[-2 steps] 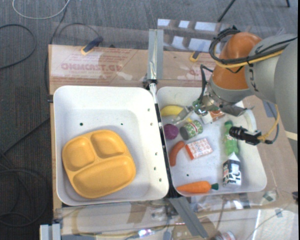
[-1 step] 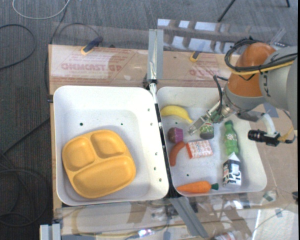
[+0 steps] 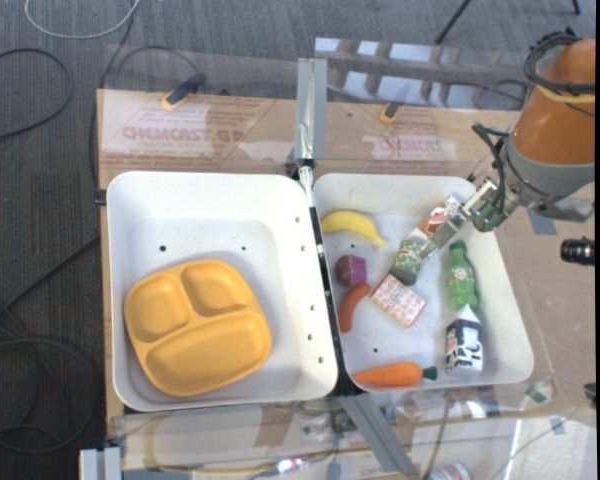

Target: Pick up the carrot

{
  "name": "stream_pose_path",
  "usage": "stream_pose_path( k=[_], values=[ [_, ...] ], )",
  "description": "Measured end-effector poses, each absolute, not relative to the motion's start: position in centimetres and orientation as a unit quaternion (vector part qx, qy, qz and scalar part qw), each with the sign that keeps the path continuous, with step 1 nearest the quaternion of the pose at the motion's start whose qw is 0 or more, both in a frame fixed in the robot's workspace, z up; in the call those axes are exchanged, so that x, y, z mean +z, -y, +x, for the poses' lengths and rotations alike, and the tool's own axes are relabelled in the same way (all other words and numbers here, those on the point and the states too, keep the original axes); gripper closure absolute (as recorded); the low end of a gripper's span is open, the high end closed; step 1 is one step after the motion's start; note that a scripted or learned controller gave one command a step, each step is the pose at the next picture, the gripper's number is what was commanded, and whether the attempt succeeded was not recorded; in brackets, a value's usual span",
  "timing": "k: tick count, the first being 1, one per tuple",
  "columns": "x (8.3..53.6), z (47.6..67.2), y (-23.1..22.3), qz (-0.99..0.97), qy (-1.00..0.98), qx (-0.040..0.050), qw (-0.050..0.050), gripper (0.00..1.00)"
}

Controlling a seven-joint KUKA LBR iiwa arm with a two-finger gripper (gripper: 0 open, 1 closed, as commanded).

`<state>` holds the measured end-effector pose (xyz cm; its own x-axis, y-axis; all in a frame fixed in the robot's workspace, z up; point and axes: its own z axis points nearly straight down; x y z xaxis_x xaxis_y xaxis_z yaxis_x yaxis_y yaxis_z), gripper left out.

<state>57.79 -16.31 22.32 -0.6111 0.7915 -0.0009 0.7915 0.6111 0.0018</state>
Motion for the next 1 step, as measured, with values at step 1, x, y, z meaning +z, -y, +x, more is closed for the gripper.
stream_pose_path(
  k=[1],
  values=[
    [12.38,49.49,14.19,0.347,-0.938,0.0008,-0.002,0.00]
  ],
)
